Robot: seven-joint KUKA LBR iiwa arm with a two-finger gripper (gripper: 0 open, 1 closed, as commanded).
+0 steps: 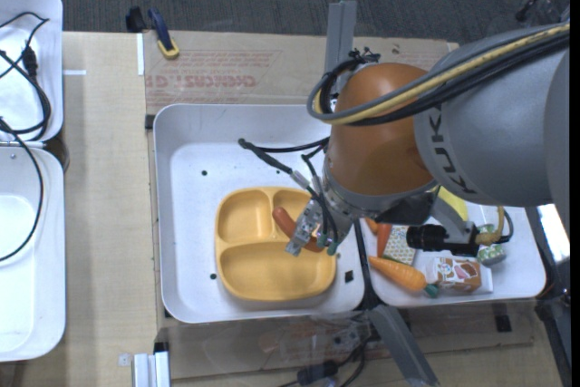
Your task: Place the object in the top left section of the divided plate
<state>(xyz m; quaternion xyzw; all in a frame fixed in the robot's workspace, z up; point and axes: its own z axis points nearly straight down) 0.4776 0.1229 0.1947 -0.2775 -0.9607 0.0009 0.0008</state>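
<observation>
step in hand: carry-and-place stage, by my reading. the gripper (311,236) is low over the right part of the yellow divided plate (263,272), which lies in the left bin (186,222).
object: a small orange-red sausage-like piece (286,220) lies or hangs at the top right section of the plate, just beside the gripper tip. it is not in the top left section (245,213), which looks bare.
gripper state: cannot tell how far open it is; the tip is small and partly hidden under the orange wrist (381,131). it appears close to or touching the piece, but a grasp cannot be confirmed.
plate layout: two small sections at top, one wide section (272,272) at bottom; divider ridges visible.
next move calls for: a short shift toward the view's left, over the ridge between the two top sections, then a release low in the top left section. if the piece is not held, a re-grasp comes first.
risk: piece may roll or catch on the divider.
right bin (517,281): holds a carrot (399,274), a small packet (458,275) and other small items; well apart from the plate.
</observation>
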